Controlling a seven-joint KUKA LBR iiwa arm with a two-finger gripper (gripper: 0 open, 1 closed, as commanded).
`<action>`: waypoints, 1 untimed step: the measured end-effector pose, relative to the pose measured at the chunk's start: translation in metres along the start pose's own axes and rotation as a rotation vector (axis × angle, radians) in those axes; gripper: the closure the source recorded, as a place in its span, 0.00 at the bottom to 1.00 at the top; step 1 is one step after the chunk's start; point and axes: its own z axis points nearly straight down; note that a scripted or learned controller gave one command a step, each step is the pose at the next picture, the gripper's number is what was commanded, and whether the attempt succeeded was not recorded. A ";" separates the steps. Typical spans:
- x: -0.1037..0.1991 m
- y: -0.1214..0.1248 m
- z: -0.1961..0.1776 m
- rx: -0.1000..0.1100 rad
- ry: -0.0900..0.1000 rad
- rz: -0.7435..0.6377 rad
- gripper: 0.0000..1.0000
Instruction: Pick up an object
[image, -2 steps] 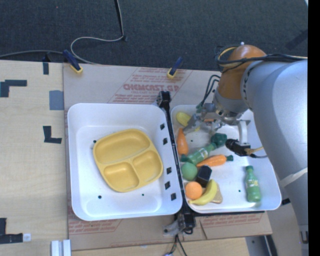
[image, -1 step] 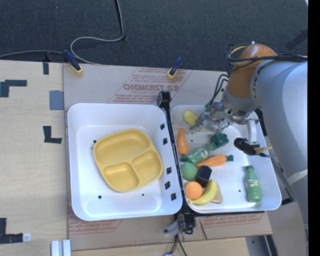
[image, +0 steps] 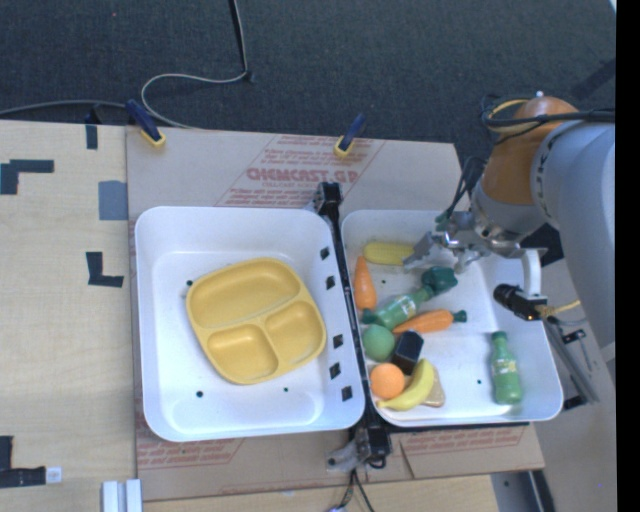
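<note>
Gripper fingers hang over the upper part of the right bin, reached in from three o'clock by the grey arm with its orange band; whether the fingers are spread or closed cannot be told, and nothing is seen between them. At nine o'clock of the gripper, just beside it, lies a yellow lemon-shaped toy. At six o'clock, close under the fingers, sits a dark green toy, and further toward seven o'clock a green bottle lies tilted. An orange carrot lies along the bin's left wall, at eight o'clock of the gripper. A second carrot lies across the middle of the bin. Below it are a green round fruit, a black block, an orange and a banana, crowded together. A green bottle with a yellow label lies apart at five o'clock. Left bin holds a yellow divided plate.
</note>
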 end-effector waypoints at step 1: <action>0.026 -0.029 0.013 -0.005 -0.002 0.000 0.00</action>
